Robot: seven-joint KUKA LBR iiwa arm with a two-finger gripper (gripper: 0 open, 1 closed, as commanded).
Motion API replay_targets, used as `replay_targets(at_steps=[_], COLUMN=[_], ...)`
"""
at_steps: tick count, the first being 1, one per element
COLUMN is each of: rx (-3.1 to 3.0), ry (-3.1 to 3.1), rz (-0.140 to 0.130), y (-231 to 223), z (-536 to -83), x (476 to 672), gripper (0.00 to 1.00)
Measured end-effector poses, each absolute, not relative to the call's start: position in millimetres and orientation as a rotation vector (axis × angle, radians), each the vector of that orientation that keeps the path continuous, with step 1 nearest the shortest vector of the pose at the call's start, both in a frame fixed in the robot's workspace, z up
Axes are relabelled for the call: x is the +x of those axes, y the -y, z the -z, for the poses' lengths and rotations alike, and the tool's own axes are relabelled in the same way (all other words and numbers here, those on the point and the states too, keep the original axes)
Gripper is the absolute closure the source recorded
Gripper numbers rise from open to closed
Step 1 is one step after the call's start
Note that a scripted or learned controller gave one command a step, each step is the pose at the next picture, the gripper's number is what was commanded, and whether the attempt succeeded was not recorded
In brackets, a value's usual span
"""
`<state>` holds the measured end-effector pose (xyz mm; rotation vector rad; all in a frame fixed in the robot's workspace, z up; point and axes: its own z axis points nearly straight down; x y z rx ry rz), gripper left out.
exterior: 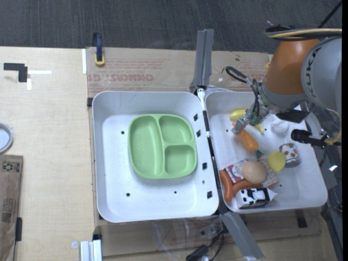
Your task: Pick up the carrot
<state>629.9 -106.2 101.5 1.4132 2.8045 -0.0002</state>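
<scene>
Carrot (248, 140) is lying in the right bin (304, 197), tilted, just left of a lemon (277, 160) and above a bun (254, 172). Arm (304, 64) is reaching in from the right, wrist angling down-left. End effector (243, 124) is sitting at the carrot's upper end; grip state can't be made out. Green tray (162, 145) is sitting in the left bin (109, 145) on the table (43, 145).

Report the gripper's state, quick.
Gripper: at the carrot in the right bin; open or shut cannot be told.
</scene>
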Motion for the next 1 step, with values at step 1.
replay_targets(at_steps=[1], rx=[1.931], ry=[-2.476], rz=[0.002], y=[65.4], z=[-191.9], x=[659.1], gripper=[1.00])
